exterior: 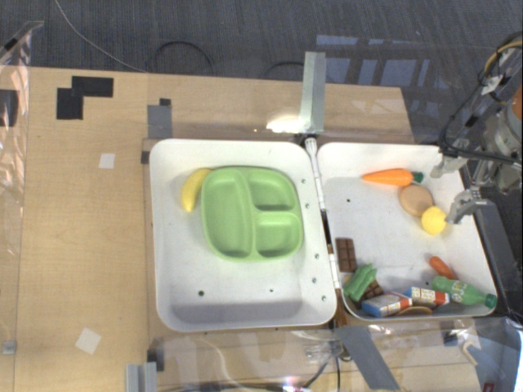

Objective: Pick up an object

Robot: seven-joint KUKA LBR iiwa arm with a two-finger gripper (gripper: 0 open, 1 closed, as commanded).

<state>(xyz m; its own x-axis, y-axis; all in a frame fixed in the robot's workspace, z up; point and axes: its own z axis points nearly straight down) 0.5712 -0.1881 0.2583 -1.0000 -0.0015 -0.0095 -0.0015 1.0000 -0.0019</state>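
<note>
My gripper [456, 188] hangs open and empty at the right bin's [368, 219] edge. The lemon [433, 220] sits just beside my fingertips, the likeliest pick.

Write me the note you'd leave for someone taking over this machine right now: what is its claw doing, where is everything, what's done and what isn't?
Gripper: open, holding nothing, at the right edge of the right white bin, fingers apart beside the round yellow lemon.
Right bin: orange carrot, tan potato-like lump, brown chocolate bar, and a pile along the near wall including a green bottle.
Left white bin: green divided plate with a yellow banana against its left rim.
Done: nothing lifted.
Left: close on one object, probably the lemon, and raise it.
</note>
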